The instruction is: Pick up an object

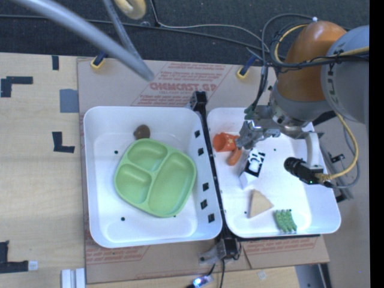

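My gripper [247, 164] hangs over the middle of the right bin [324, 212], its body carrying a black-and-white marker. An orange object [225, 141] lies just left of it, and an orange piece [234, 155] shows right beside the gripper's body. I cannot tell whether that piece sits between the fingers. A tan wedge [260, 204] lies below the gripper, and a green bumpy object [285, 220] rests near the bin's front edge.
The left bin [99, 161] holds a green divided plate [156, 177] and a small brown object [141, 131] behind it. A black divider [206, 155] runs between the bins. Cables loop around the arm on the right.
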Motion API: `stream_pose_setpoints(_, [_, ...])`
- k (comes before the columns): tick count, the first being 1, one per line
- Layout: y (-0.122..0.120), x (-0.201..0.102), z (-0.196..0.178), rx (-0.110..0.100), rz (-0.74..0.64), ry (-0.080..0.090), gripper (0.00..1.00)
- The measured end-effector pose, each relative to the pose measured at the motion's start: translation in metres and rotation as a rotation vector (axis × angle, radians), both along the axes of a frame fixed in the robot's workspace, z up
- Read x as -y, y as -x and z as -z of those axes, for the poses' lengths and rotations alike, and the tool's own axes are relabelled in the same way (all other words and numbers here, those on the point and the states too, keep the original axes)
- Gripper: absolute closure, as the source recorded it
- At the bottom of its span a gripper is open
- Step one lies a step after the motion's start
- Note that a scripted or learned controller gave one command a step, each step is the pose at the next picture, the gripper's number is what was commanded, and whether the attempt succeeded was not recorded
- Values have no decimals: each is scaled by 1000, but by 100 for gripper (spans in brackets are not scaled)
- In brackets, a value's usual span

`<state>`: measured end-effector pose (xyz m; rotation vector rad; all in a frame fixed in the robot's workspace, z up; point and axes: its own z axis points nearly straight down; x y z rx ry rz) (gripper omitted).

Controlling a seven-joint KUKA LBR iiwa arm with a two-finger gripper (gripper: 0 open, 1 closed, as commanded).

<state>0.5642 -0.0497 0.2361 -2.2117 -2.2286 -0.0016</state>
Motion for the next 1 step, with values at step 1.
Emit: stream_pose_setpoints(1, [-8,-62,9,-2,0,1,100])
